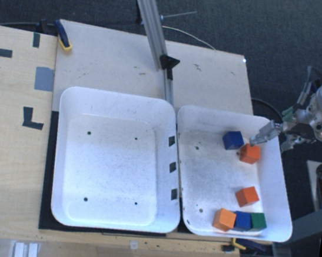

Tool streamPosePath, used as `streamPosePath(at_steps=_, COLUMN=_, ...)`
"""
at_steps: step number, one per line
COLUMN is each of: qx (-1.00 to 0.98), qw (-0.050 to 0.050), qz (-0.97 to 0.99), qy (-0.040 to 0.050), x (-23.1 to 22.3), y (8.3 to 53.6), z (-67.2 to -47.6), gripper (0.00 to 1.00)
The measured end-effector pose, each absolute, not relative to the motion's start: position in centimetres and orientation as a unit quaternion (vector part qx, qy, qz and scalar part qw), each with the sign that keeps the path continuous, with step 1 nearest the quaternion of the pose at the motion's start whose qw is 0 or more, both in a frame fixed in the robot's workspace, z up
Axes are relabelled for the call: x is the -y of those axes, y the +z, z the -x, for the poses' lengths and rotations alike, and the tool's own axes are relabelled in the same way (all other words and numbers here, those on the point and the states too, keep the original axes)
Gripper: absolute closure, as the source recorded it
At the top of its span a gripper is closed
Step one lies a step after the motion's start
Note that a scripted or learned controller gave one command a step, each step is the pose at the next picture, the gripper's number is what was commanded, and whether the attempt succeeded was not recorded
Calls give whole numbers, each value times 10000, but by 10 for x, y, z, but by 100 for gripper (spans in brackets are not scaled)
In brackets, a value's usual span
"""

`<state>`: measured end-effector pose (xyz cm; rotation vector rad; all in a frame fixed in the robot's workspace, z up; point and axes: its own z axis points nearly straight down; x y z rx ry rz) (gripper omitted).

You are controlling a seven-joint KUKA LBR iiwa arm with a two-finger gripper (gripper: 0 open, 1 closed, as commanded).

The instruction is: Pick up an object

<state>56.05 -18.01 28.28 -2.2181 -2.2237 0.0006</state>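
Camera view shows the jaws [269,133] at the right bin's [278,183] far right rim, one grey finger slanting down toward the orange cube [250,153]; whether they grip anything cannot be told. That cube, with no long axis, sits turned slightly, just beside a blue cube [232,140].
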Motion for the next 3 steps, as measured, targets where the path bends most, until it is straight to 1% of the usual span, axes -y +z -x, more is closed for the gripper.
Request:
streamPosePath(at_steps=1, qx=7082, qw=34, qz=7060, qy=26, x=140, y=112, z=-628, gripper=0)
streamPosePath(at_steps=2, qx=7080, qw=13, qz=7062, qy=13, x=178, y=100, z=-664, gripper=0)
streamPosePath(at_steps=3, qx=7077, qw=1, qz=7065, qy=13, x=158, y=92, z=-646, gripper=0)
